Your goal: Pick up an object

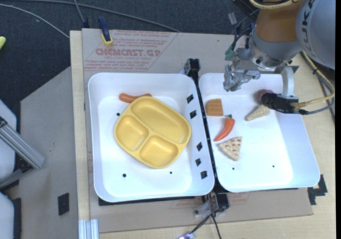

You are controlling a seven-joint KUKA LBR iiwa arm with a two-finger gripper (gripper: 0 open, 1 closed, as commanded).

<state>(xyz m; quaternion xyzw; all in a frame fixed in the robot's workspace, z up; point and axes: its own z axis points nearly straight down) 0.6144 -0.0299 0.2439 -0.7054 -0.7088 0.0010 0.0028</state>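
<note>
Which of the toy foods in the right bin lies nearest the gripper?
The square brown cracker, just below and left of the gripper. The red chili pepper, pizza slice and tan wedge lie farther off.

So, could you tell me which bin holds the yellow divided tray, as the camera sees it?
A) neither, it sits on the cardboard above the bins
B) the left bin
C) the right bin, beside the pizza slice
B: the yellow divided tray lies inside the left bin, while the pizza slice and chili pepper lie in the right bin.
</note>
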